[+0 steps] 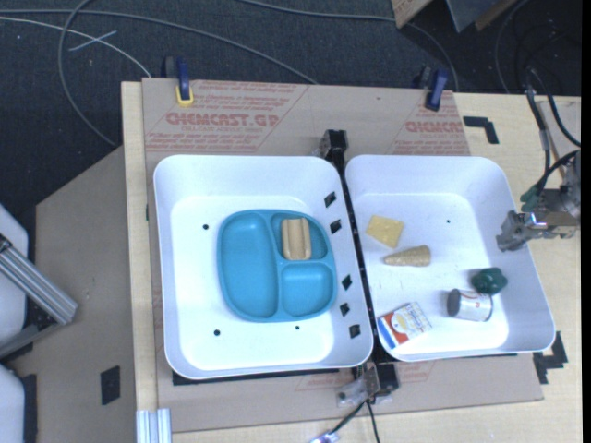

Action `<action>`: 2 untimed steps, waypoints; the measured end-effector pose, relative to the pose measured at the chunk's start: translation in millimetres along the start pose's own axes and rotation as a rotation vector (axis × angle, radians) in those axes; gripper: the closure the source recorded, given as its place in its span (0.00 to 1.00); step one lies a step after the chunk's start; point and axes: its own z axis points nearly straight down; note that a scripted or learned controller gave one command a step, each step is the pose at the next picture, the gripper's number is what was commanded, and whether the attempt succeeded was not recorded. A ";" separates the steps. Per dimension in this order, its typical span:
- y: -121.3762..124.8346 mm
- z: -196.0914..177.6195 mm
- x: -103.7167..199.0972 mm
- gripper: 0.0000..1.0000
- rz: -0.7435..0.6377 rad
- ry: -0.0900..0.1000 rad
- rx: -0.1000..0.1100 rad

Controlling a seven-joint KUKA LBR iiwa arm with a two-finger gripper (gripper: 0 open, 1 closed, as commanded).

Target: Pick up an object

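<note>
Spanning dark carpet, pale bench under two white bins; hand state unclear.

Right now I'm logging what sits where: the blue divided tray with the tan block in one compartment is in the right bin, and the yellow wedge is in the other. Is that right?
Not quite. The blue divided tray, with the tan block in its upper right compartment, lies in the left bin. The yellow wedge is in the other, the right bin. The camera view shows this.

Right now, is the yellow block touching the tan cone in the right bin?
Apart. The camera view shows a strip of white bin floor between the yellow block and the tan cone lying below it.
</note>
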 end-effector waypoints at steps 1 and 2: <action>11.5 2.2 62.5 1.00 -0.006 0.006 0.007; 17.7 15.3 121.7 1.00 -0.005 0.006 0.010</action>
